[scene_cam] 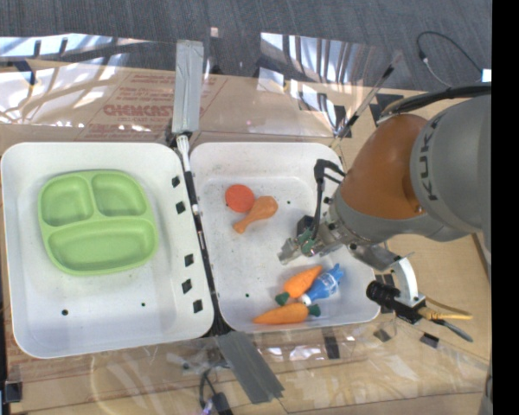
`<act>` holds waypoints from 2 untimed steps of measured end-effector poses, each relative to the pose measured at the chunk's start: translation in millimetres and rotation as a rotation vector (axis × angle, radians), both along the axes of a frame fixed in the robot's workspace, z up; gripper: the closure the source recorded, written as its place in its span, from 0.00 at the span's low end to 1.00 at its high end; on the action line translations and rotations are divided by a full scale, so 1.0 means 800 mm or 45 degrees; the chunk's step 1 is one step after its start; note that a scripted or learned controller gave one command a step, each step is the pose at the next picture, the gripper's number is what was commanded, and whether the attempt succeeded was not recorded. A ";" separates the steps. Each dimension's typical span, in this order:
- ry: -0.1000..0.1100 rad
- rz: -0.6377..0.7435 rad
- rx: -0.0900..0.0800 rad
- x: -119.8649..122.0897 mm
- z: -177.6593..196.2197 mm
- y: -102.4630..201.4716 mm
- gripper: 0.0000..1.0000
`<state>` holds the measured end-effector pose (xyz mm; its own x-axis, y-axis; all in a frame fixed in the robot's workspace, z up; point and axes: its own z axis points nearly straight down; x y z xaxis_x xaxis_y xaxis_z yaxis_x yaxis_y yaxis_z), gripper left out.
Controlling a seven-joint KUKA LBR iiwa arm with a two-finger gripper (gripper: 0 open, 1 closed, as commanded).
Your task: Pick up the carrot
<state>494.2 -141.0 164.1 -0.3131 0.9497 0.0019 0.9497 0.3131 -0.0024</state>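
The tool point(301, 245) is seen low inside the right bin point(242, 158), toward its right wall, under the grey arm point(415, 180) with the orange band. Whether the tool is released or clenched cannot be told; nothing is seen held in it. Just below the tool, a small carrot point(301, 282) lies tilted, touching a blue bottle point(324, 285). A larger carrot point(284, 315) lies along the bin's near edge, just below both. A red round item point(239, 198) and an orange drumstick point(256, 213) lie together near the bin's centre, well apart from the carrots. A green divided plate point(95, 221) rests in the left bin point(17, 258).
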 end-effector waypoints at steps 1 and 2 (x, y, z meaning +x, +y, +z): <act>-0.001 -0.017 0.000 -0.021 -0.091 -0.068 0.00; -0.005 -0.169 -0.001 -0.020 -0.090 -0.084 0.00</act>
